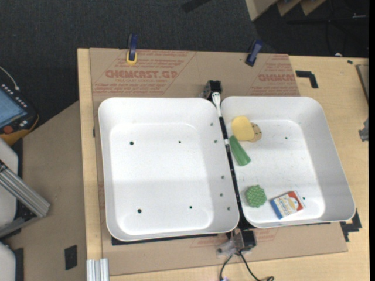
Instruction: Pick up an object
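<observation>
Knobbly green ball (255, 196) beside flat printed packet (286, 204), right bin (328, 133).

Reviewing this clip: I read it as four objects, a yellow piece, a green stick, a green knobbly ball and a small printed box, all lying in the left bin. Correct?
Not quite. The camera view shows the yellow piece, green stick, green knobbly ball and small printed box all in the right bin, not the left bin. The count and the objects are as you say.

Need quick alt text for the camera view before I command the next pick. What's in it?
The right bin holds four objects along its left and near sides: a yellow piece, a green stick, a green bumpy ball and a small printed box. The left bin sits alongside.
</observation>
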